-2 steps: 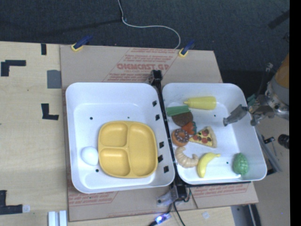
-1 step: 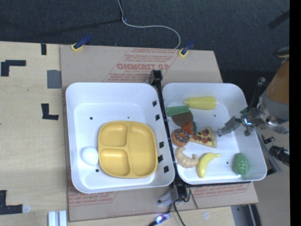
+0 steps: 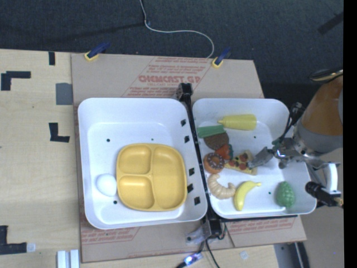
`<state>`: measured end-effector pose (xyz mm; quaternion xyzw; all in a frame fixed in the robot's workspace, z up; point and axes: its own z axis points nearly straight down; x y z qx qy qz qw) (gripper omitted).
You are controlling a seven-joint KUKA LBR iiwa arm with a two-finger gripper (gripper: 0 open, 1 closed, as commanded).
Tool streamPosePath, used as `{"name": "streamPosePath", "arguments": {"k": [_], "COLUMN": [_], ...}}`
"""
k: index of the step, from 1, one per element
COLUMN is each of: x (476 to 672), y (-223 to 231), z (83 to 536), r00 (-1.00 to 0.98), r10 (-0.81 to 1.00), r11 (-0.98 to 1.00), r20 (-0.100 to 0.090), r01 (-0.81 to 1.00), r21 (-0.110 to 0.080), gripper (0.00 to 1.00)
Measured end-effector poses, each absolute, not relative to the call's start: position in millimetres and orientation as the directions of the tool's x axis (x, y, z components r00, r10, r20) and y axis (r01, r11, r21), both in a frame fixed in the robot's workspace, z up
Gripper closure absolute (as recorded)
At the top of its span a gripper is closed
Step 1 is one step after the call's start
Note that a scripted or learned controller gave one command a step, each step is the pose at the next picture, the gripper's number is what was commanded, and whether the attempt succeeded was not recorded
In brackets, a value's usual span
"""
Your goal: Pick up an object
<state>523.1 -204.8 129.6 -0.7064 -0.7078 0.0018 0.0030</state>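
The right bin (image 3: 268,103) holds several toy foods: a yellow corn cob (image 3: 238,121), a green piece (image 3: 211,130), a brown piece (image 3: 216,140), a donut (image 3: 214,162), a tan croissant (image 3: 221,188), a banana (image 3: 244,193) and a lumpy green piece (image 3: 285,195). My gripper (image 3: 259,159) reaches in from the right, low in this bin. Its tip is against a small flat piece with red dots (image 3: 241,162), just above the banana. I see nothing lifted off the bin floor.
The left bin (image 3: 89,111) holds a yellow divided plate (image 3: 151,176) with a white egg (image 3: 106,184) beside it on the left. The bins share a black-clipped middle wall (image 3: 192,149). Both rest on cardboard (image 3: 128,74), and a white cable (image 3: 173,31) lies behind them.
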Motion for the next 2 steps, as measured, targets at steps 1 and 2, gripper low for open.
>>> {"name": "streamPosePath", "arguments": {"k": [1,2], "x": [523.0,523.8], "y": [-204,-204], "z": [83,95], "r00": [-0.002,-0.002], "r10": [1.000,1.000], "r11": [0.002,0.002], "r20": [0.000,-0.003], "r01": [1.000,1.000], "r21": [-0.003,0.000], "gripper": [0.00,1.00]}}
